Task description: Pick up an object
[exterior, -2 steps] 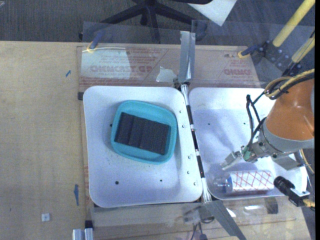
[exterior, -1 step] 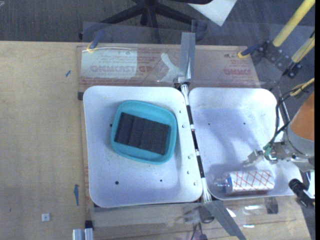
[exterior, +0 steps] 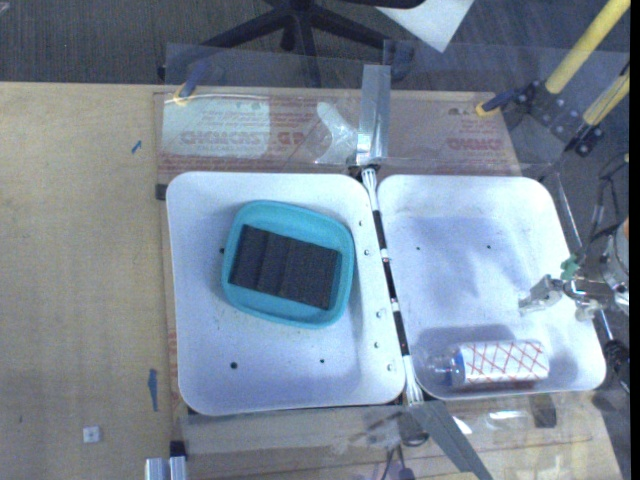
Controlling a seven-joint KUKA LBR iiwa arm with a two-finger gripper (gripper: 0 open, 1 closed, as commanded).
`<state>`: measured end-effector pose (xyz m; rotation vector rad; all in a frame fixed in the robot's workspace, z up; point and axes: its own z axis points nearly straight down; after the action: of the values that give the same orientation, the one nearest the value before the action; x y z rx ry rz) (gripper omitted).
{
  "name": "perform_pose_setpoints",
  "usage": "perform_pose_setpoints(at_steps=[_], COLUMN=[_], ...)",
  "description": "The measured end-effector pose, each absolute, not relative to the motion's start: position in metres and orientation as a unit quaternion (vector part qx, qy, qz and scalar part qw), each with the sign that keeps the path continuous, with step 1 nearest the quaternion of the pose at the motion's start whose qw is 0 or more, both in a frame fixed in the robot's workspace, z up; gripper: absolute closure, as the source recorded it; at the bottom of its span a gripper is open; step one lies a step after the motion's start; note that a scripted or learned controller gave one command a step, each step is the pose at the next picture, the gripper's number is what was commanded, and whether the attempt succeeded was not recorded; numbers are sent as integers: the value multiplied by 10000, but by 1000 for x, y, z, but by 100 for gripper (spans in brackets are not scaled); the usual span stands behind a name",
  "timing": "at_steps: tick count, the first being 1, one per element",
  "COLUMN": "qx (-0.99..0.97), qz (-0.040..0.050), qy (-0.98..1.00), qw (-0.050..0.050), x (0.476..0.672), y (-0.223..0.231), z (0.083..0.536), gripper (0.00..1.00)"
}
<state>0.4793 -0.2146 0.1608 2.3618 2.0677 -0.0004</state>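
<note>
Down at the near edge I'm seeing a red-and-white patterned tube [exterior: 497, 362] lying on its side in the right bin [exterior: 470, 228]. Jaws [exterior: 560, 293] are hovering just past it by the bin's right wall; can't tell if they're clenched. Left bin [exterior: 200, 298] is holding a teal tray [exterior: 288, 263].

1. Two bins sit side by side on the bench [exterior: 70, 268]: the left bin [exterior: 200, 368] at centre frame, the right bin [exterior: 470, 228] beside it.
2. A tray [exterior: 288, 263] lies in the left bin, toward its upper middle.
3. A cylinder [exterior: 498, 361] lies in the right bin's lower part.
4. The gripper [exterior: 545, 293] is at the right bin's right edge, above the cylinder in the frame.
</note>
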Motion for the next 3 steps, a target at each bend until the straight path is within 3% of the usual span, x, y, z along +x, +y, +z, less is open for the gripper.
perform_pose_setpoints(at_steps=[1,2,3], qx=[6450,7496,6084], qz=[-1,4,0], qy=[7641,6619,7937], qw=[-7,2,-5], x=[479,480,480], y=[-186,-222,-195], z=[146,144,141], gripper=[0,0,0])
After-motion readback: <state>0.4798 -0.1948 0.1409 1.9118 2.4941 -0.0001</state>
